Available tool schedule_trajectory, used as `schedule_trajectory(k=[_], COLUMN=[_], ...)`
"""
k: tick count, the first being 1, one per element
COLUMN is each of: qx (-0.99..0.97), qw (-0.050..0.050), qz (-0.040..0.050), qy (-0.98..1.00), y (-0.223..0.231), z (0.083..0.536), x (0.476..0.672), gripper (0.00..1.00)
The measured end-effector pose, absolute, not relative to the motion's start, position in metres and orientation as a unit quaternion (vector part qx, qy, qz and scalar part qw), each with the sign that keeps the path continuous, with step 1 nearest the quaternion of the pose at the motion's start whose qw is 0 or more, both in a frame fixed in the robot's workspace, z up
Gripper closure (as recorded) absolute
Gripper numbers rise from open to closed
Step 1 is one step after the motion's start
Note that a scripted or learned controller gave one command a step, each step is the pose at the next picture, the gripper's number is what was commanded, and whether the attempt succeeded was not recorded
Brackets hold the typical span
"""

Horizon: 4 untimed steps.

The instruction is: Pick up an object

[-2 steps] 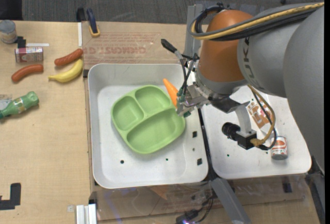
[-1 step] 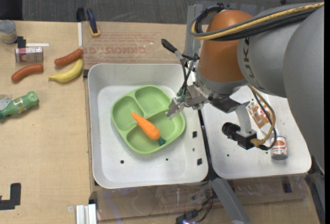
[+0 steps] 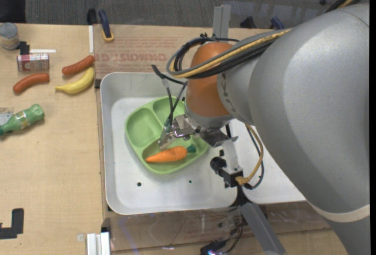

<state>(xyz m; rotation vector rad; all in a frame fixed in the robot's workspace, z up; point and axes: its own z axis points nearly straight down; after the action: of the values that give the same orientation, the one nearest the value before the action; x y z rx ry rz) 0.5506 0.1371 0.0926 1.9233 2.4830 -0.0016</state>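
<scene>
The arm (image 3: 305, 101) is lowered into 1 white bin (image 3: 117, 189); no lift is yet seen. A green divided plate (image 3: 141, 124) carries the toy carrot (image 3: 166, 155). The gripper (image 3: 176, 133) is poised just above the carrot; its opening cannot be told.

Plastics, wood grain and brushed grey casing

The arm (image 3: 317, 101) wears a smooth satin-grey shell with a glossy orange band (image 3: 205, 80); the bin (image 3: 117, 189) at centre frame looks like matt white plastic, the divided plate (image 3: 144, 121) glossy green plastic, the carrot (image 3: 166, 155) dull orange; the bench (image 3: 47, 177) at lower left shows pale matt wood grain; at upper left, a banana (image 3: 77, 83) and two sausages (image 3: 78, 64) have a plastic sheen
</scene>
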Motion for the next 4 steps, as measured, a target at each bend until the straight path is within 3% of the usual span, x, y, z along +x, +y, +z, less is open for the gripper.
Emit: schedule_trajectory(k=[1, 2, 3, 4], qx=[0.614, 0.473, 0.572, 0.503], qw=[0.002, 0.001, 0.000, 0.000], qz=[-0.0010, -0.0008, -0.0010, -0.0011], qy=[0.789, 0.881, 0.820, 0.864], y=[0.134, 0.009, 0.085, 0.159], z=[0.102, 0.192, 0.191, 0.122], x=[0.552, 0.551, 0.536, 0.481], gripper=[1.00, 1.00, 1.00, 1.00])
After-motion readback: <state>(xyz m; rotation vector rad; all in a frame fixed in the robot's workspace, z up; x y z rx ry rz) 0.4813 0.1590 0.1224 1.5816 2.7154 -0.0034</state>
